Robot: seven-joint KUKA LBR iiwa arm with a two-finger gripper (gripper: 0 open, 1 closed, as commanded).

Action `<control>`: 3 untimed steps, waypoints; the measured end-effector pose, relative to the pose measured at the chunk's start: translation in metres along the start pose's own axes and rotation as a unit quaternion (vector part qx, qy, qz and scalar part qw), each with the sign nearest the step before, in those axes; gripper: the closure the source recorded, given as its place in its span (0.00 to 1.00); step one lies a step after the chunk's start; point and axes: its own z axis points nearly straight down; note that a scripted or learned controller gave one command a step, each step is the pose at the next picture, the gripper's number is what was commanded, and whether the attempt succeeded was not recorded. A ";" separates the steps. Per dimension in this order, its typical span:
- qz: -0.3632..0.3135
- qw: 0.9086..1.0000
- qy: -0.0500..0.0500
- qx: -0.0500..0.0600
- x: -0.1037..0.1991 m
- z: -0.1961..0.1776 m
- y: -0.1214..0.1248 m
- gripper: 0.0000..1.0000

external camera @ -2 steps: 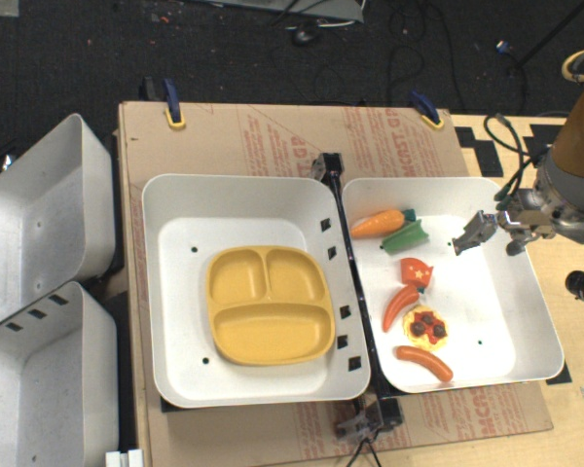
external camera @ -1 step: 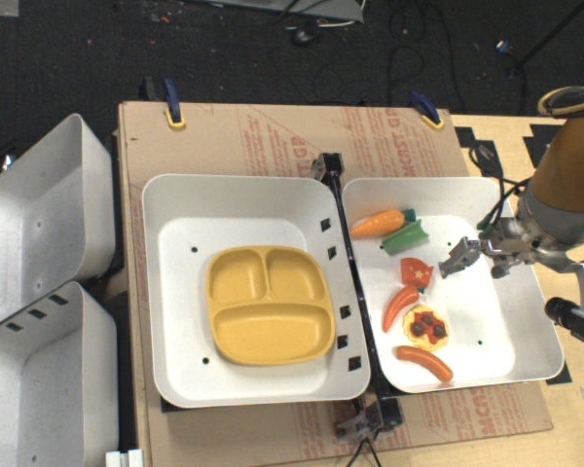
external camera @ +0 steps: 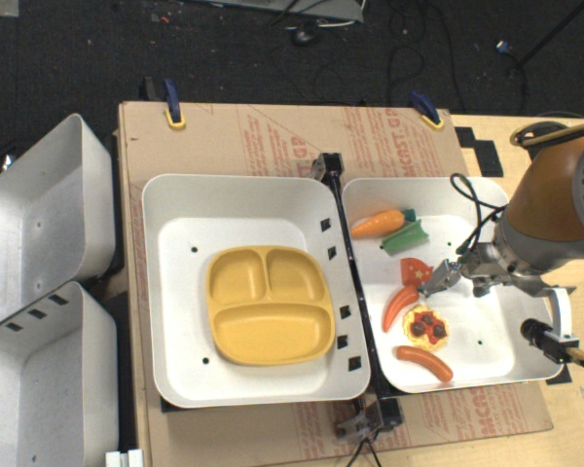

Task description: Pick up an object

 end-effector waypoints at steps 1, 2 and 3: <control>0.000 1.000 -0.001 -0.003 0.000 -0.014 0.002 1.00; -0.003 1.000 -0.002 -0.006 0.008 -0.074 0.001 1.00; -0.003 1.000 -0.002 -0.006 0.008 -0.117 0.002 1.00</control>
